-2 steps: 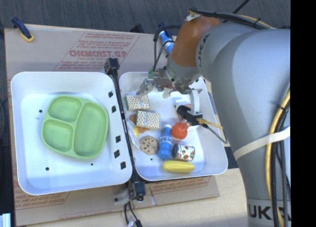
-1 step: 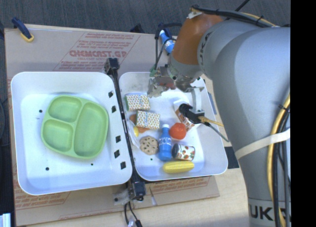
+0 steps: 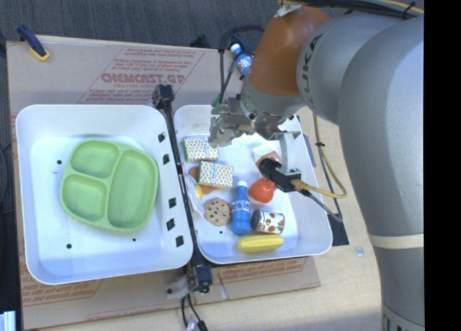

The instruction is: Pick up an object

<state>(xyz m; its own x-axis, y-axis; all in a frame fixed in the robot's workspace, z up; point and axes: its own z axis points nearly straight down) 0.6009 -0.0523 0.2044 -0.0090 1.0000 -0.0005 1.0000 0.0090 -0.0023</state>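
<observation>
Two shallow white plastic bins sit side by side on the bench. The left bin [image 3: 36, 178] holds one thing: a light green plastic plate [image 3: 109, 184] with three sections, lying flat near the middle.

The right bin [image 3: 313, 232] is full of small toys. Near its top left is a little box with a patterned wrapper [image 3: 199, 149], and a second patterned box [image 3: 216, 174] lies just below it. Below those is a round brown cookie [image 3: 216, 211]. Beside the cookie stands a small blue bottle with a white cap [image 3: 240, 211]. A red-orange round toy [image 3: 262, 190] sits just right of the bottle. A small can with a colourful label [image 3: 269, 221] lies lower down, and a yellow banana [image 3: 261, 243] lies at the bottom edge.

The grey gripper [image 3: 229, 129] hangs over the top of the right bin, just above the first patterned box. I cannot tell how its tips are set or whether it touches anything.
</observation>
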